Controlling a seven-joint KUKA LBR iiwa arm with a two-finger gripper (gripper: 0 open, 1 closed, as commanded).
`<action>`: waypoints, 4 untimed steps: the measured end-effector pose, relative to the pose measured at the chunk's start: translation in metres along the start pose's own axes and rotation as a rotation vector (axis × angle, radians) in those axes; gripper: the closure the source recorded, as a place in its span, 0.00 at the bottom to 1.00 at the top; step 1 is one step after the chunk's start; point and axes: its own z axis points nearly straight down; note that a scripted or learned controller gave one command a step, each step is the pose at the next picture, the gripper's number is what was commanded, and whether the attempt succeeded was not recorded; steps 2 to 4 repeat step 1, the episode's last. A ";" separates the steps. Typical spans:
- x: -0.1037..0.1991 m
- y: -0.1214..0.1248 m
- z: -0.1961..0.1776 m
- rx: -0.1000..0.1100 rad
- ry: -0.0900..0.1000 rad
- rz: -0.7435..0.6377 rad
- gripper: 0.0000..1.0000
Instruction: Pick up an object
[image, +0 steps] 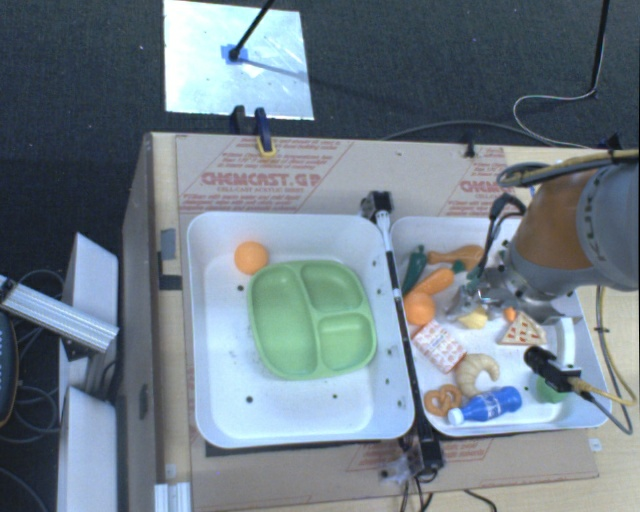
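In the left bin (215, 330) an orange ball (251, 257) lies beside a green divided plate (310, 317). The right bin (600, 405) holds an orange (420, 309), a carrot (432, 281), a pink wafer (438, 346), a croissant (478, 371), a pretzel (440, 402), a blue bottle (488, 405) and a pizza slice (522, 331). The gripper (478, 297) is low in this bin, just above a small yellow piece (474, 320). If its jaws are apart or together, I cannot tell.
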 end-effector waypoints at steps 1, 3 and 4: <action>0.089 0.030 -0.090 -0.001 0.002 -0.004 1.00; 0.089 0.030 -0.090 -0.001 0.002 -0.004 1.00; 0.089 0.030 -0.090 -0.001 0.002 -0.004 1.00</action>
